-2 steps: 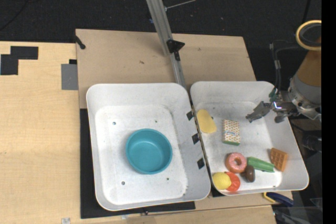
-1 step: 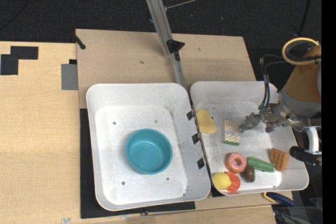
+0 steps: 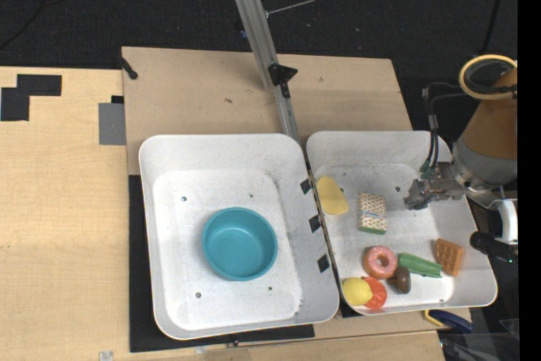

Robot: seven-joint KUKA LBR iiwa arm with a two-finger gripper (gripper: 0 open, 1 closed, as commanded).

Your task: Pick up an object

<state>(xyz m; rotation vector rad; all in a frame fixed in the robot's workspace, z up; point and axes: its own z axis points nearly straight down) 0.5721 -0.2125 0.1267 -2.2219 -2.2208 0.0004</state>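
Toy foods (image 3: 382, 262) scattered in right bin (image 3: 397, 150)

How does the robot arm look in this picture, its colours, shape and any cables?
The arm enters from the right as a thick rounded body: orange-brown on top, grey lower down, with a yellowish ring at its upper end. Its claw is small, dark grey metal, blurred and hard to make out. A thin dark cable runs down beside it, with a small green spot close by. A white and black part sits below the grey section.

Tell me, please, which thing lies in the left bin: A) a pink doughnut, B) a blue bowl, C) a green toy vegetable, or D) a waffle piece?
B: the blue bowl sits alone in the left bin, while the doughnut, green vegetable and waffle lie in the right bin.
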